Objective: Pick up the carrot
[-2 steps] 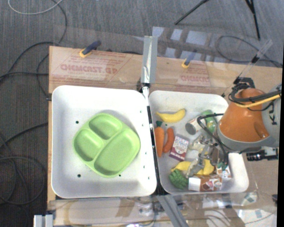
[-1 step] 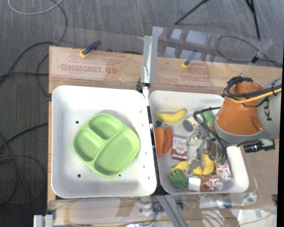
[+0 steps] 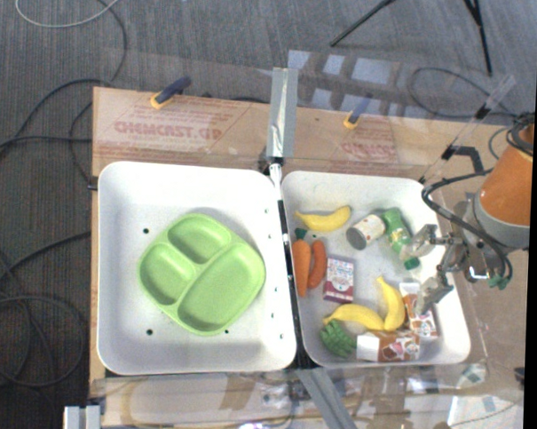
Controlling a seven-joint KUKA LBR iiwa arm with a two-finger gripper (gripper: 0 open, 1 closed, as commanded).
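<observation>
The carrot [image 3: 301,265] is orange with a green top. It lies lengthwise against the left wall of the right bin [image 3: 376,185], beside a shorter red-orange vegetable [image 3: 317,263]. My gripper [image 3: 428,268] hangs over the right side of that bin, well to the right of the carrot. Its fingers are spread open with nothing between them. The arm's orange band [image 3: 510,186] shows at the right edge.
The right bin also holds a banana [image 3: 324,220], a tin can [image 3: 367,231], a green bottle [image 3: 395,225], a small red box [image 3: 339,279], two more bananas [image 3: 391,302], a green vegetable [image 3: 337,338] and small cartons [image 3: 396,346]. A green divided plate [image 3: 204,273] sits in the left bin [image 3: 116,247].
</observation>
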